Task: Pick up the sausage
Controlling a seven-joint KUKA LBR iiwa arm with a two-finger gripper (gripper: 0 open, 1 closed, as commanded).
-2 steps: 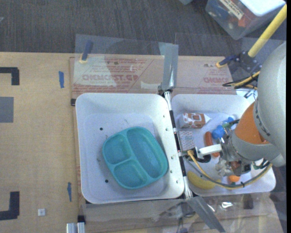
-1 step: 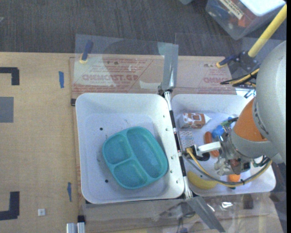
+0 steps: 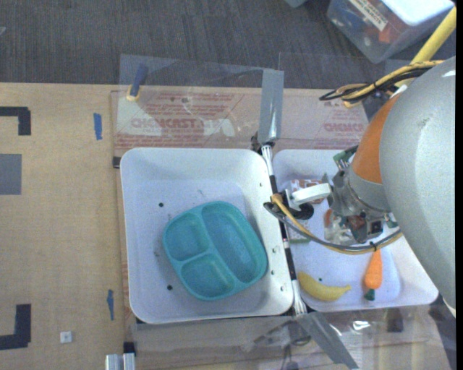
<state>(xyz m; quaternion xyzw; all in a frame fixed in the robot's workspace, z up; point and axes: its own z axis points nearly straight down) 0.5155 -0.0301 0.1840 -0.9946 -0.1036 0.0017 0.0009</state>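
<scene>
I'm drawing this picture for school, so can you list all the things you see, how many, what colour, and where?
Bins: two, white, side by side on the bench.
Divided plate: one, teal with three sections, lying in the left bin.
Banana: one, yellow, near the front edge of the right bin.
Carrot: one, orange with a green end, in the right bin, just right of the banana.
Sausage: I cannot make one out; the arm covers much of the right bin.
Bench: one, tan, with black and blue tape marks.
Storage box: one, clear with blue parts, on the floor at the top right.
Robot arm: one, grey with an orange band, reaching over the right bin.
Gripper: one, metal with cables, low over the right bin.
</scene>
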